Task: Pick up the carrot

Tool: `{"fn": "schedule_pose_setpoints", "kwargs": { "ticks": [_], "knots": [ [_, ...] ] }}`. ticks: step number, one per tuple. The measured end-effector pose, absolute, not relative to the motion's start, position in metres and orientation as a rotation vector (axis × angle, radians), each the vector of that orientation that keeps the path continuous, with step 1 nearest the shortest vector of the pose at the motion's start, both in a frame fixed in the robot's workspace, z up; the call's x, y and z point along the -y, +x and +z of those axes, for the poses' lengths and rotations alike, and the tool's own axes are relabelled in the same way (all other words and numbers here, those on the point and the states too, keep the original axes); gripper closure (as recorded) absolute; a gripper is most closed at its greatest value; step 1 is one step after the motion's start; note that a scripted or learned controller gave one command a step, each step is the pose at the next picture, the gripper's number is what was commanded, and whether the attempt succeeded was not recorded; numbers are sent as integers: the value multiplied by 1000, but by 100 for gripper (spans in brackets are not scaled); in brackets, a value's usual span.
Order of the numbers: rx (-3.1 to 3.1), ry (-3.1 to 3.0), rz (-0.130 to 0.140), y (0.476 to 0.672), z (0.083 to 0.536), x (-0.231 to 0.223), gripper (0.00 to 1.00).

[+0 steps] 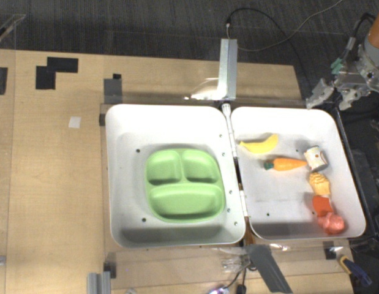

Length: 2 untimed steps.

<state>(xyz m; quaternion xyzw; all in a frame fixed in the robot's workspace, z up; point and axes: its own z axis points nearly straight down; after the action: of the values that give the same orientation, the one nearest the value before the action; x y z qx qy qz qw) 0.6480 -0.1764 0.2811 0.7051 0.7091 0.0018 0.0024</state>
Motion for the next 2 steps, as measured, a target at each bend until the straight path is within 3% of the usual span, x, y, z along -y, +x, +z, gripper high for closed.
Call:
{"fn": "schedule_pose_setpoints", "kwargs": {
  "ticks": [1, 2],
  "knots": [
    [-2277, 2160, 4, 609, 173, 155, 0],
    [-1996, 2420, 6, 608, 231, 188, 0]
  ]
}}
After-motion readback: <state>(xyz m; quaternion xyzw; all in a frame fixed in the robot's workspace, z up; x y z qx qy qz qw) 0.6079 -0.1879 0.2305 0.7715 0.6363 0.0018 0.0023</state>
